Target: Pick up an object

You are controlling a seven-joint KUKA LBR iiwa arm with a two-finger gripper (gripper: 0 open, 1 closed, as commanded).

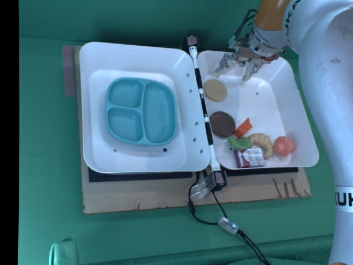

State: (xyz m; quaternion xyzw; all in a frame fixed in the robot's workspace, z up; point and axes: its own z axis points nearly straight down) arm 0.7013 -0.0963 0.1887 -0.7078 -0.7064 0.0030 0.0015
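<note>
Tan disc [215, 90] lay in the right bin [287, 101], at seven o'clock from the gripper [237, 68], whose jaws hung spread and empty. Centring over it before descending would probably serve best.

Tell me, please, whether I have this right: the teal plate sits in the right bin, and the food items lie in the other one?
Not quite. The camera view shows the teal plate in the left bin; the food items, such as the brown patty, lie in the right bin.
</note>
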